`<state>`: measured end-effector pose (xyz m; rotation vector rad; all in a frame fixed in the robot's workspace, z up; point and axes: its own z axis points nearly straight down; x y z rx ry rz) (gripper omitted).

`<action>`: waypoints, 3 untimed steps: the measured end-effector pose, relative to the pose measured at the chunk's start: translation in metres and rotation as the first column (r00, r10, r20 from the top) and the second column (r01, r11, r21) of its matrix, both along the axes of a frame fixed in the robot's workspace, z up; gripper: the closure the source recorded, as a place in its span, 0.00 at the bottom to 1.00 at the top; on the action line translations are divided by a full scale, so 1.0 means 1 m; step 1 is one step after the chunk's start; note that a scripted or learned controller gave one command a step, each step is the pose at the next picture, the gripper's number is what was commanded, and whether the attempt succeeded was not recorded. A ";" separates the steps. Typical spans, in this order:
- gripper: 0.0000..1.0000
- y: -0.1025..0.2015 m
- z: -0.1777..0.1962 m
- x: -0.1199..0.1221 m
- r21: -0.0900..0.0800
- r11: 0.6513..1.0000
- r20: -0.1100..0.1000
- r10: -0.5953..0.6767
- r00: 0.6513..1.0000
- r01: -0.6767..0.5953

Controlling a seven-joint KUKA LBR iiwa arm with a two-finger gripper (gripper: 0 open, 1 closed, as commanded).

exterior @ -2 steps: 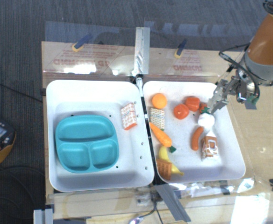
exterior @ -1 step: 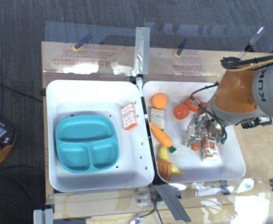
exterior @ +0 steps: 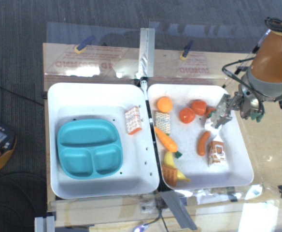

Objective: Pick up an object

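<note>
The gripper (exterior: 221,114), its finger state impossible to tell, is hovering over the right bin's (exterior: 242,168) right side, with the sausage (exterior: 203,143) lying just below-left, long axis running toward the bin's near edge.

Small carton (exterior: 216,152) lying flat, right bin (exterior: 237,170).

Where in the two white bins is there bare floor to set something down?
Left bin: bare strip behind the teal divided tray, left of the small carton. Right bin: small bare patch between the carrot and sausage; its left side and back are crowded.
</note>
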<state>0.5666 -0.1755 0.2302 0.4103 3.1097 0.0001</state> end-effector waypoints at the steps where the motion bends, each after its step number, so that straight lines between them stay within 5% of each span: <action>1: 1.00 0.018 -0.121 -0.083 0.000 1.000 -0.007 -0.007 1.000 0.007; 2: 1.00 0.085 -0.047 -0.082 0.001 0.965 -0.005 -0.264 0.965 0.264; 3: 1.00 0.113 0.034 -0.082 0.000 0.875 -0.002 -0.484 0.875 0.484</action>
